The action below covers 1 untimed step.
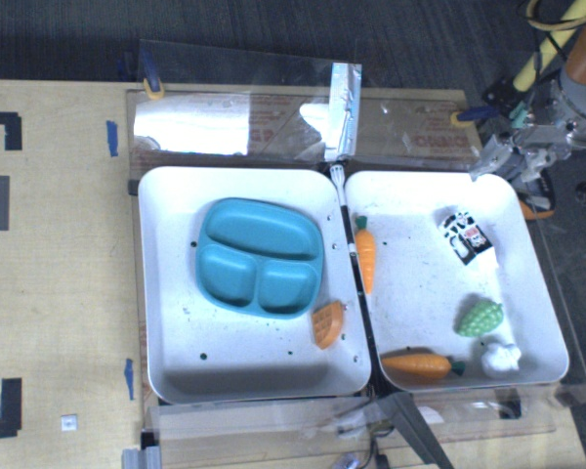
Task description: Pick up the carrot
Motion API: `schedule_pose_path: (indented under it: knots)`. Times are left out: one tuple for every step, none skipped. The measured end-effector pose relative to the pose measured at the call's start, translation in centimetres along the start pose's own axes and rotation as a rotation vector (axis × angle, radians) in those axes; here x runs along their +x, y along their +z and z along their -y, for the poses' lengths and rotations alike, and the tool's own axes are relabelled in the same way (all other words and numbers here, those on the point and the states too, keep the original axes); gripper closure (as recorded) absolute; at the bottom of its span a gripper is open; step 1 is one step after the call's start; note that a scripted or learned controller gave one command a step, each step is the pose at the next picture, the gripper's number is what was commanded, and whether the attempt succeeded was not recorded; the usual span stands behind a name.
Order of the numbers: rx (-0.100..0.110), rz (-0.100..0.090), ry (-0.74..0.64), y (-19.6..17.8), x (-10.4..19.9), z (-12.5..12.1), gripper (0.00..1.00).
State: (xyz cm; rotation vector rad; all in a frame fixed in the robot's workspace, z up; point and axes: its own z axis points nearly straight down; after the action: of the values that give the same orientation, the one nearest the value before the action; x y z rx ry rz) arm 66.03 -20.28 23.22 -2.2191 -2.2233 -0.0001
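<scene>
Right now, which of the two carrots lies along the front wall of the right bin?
The carrot lying crosswise, leaves pointing right toward the white toy. The other carrot runs lengthwise against the divider.

You see the arm (576, 76) cut off by the picture's right edge, its gripper (513, 159) blurred above the right bin's (542, 291) far right corner; you cannot read the fingers' spacing.
</scene>
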Motion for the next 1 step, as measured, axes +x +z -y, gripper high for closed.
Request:
schedule_pose_path:
  knots:
    - [-0.008, 0.005, -0.366, -5.95, 0.43, 1.97, 0.00]
